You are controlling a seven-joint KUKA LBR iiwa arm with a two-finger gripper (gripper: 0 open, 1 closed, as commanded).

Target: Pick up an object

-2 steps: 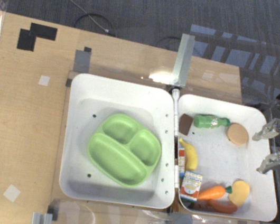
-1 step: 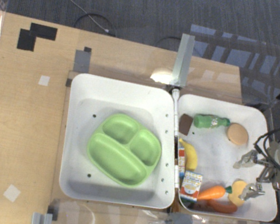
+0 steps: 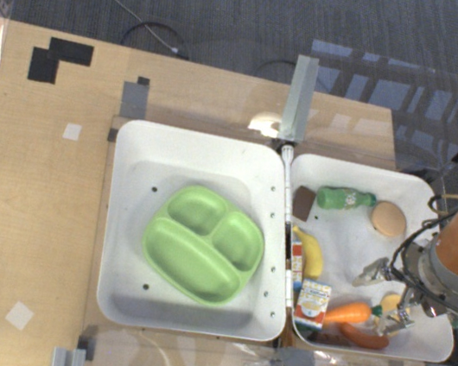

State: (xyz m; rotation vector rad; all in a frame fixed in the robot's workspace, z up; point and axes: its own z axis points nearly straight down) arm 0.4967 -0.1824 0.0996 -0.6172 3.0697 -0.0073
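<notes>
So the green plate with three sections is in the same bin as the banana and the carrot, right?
Not quite. The camera view shows the green plate with three sections alone in the left bin. The banana and the carrot lie in the right bin, next door.

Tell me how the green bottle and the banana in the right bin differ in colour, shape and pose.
The green bottle is green with a pale label band, while the banana is yellow. The bottle is straight and lies across the bin near its far wall; the banana is curved and lies lengthwise beside the divider wall. The bottle sits next to a tan egg-like ball, and the banana next to a small carton. Both rest on their sides in the right bin.
</notes>
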